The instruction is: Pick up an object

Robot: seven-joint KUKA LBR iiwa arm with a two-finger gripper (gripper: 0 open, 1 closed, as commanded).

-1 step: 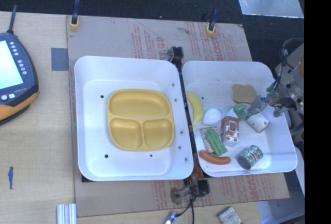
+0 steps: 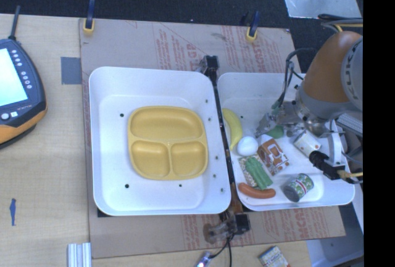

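The right bin (image 2: 250,82) holds a yellow banana (image 2: 232,126) against its left wall, a white egg (image 2: 247,146), a brown snack box (image 2: 273,156), a green ridged packet (image 2: 256,172), a red sausage (image 2: 257,192) and a green-labelled can (image 2: 299,187) lying on its side. My gripper (image 2: 276,126) hangs low over the bin's middle, just right of the egg and above the snack box. A small green piece (image 2: 276,132) shows right beneath it. The wrist hides whatever lies under it.
The left bin (image 2: 111,94) carries a yellow divided plate (image 2: 166,139). A black divider bar (image 2: 217,118) runs between the bins. A teach pendant (image 2: 15,90) lies at the far left. Clamps (image 2: 89,20) (image 2: 252,28) stand at the back edge of the cardboard.
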